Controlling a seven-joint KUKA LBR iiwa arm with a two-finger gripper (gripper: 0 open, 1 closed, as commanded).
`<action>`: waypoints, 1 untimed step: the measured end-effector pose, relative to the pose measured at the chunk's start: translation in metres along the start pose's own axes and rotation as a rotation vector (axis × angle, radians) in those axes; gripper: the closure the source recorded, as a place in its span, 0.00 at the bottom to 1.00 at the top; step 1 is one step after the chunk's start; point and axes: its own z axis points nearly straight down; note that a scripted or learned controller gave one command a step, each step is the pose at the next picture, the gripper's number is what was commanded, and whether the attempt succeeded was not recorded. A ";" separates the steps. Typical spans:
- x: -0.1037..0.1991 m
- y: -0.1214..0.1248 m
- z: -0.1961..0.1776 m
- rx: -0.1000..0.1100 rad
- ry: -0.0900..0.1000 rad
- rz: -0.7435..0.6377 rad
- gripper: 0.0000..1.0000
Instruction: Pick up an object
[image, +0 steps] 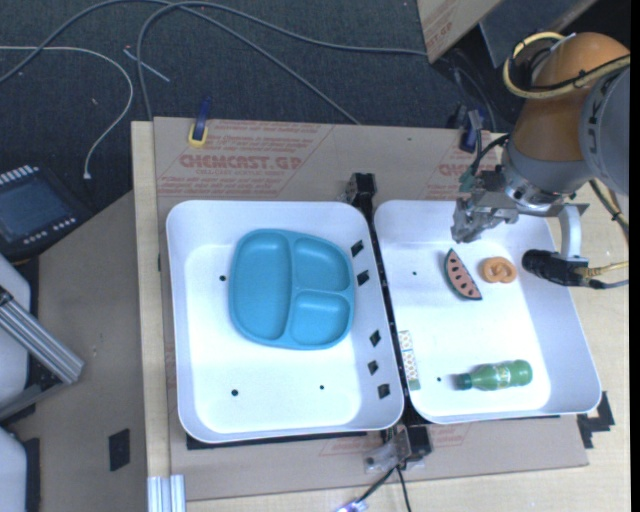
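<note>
- The jaws (465, 232) hung over the right bin (560, 395); whether open or closed could not be told.
- The watermelon slice (462, 274) lay just below them, long axis running away from the jaws.

You're looking at a robotics lab: a paper-covered bench (300, 150) clamped at its far edge, two white bins (190, 300) fixed side by side, loose cables (110, 70) across dark carpet far left, an aluminium rail (35, 335) on the left.
</note>
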 end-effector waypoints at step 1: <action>0.008 0.003 -0.048 -0.001 0.000 -0.001 1.00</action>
